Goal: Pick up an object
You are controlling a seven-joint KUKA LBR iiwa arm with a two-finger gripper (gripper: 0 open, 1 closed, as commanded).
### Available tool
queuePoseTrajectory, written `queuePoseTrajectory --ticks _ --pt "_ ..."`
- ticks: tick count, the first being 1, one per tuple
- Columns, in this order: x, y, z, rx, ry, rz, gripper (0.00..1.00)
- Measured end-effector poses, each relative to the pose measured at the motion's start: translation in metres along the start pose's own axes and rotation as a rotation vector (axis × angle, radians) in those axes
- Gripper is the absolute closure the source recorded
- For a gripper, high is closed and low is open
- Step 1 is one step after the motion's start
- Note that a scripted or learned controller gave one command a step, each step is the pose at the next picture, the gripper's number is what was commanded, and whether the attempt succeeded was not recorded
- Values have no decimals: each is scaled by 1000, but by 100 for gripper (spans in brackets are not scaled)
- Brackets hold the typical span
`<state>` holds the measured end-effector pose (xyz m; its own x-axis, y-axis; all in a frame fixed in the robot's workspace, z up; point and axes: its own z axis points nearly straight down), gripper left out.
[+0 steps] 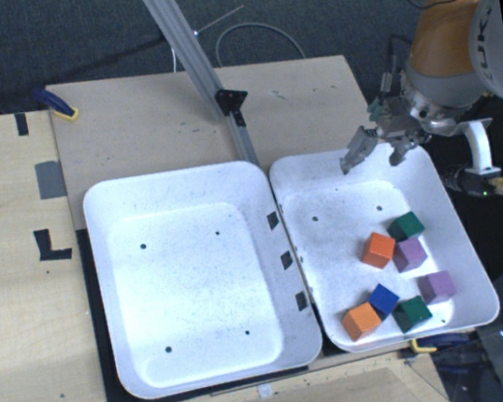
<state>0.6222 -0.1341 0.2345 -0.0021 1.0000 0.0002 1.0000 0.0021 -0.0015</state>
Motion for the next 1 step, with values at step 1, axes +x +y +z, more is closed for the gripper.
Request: queuePoseTrajectory --ticks 1 --pt "-39 -90 -121 -8 -4 4 0"
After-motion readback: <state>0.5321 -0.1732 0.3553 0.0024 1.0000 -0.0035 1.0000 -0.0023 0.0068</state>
